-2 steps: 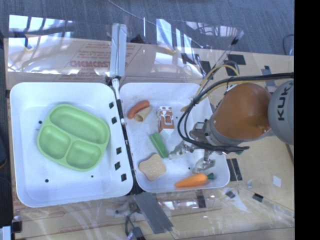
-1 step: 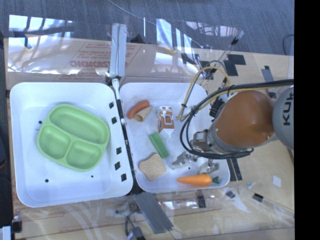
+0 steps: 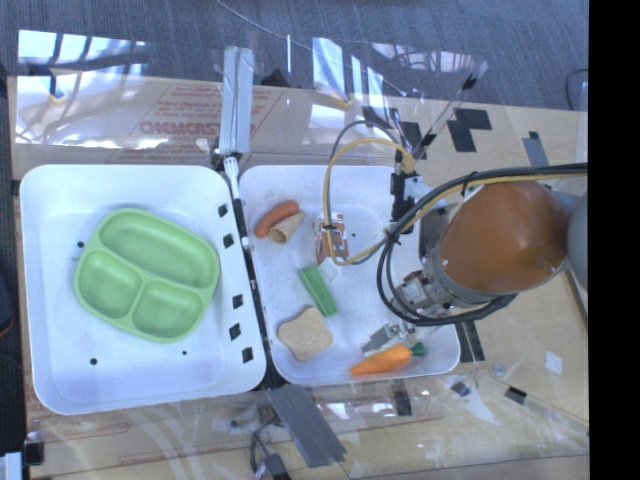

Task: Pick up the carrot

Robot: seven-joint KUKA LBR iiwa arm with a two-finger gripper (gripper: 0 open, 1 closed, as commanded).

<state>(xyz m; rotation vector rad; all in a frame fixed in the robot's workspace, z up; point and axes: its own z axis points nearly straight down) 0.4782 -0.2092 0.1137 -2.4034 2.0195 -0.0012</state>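
Note:
The orange carrot (image 3: 381, 362) with a green top lies along the front wall of the right bin (image 3: 355, 183), its tip pointing left. My gripper (image 3: 383, 339) hangs just above the carrot's right half, very close to it or touching it. The arm's orange band sits over the bin's right side and hides the wrist. The carrot rests on the bin floor.
The right bin also holds a sausage (image 3: 276, 214) and a tan cone-shaped piece (image 3: 288, 229) at the back left. A small brown and white item (image 3: 331, 240), a green stick (image 3: 317, 290) and a bread slice (image 3: 305, 334) lie nearer the middle. A green divided plate (image 3: 147, 273) lies in the left bin (image 3: 45, 298).

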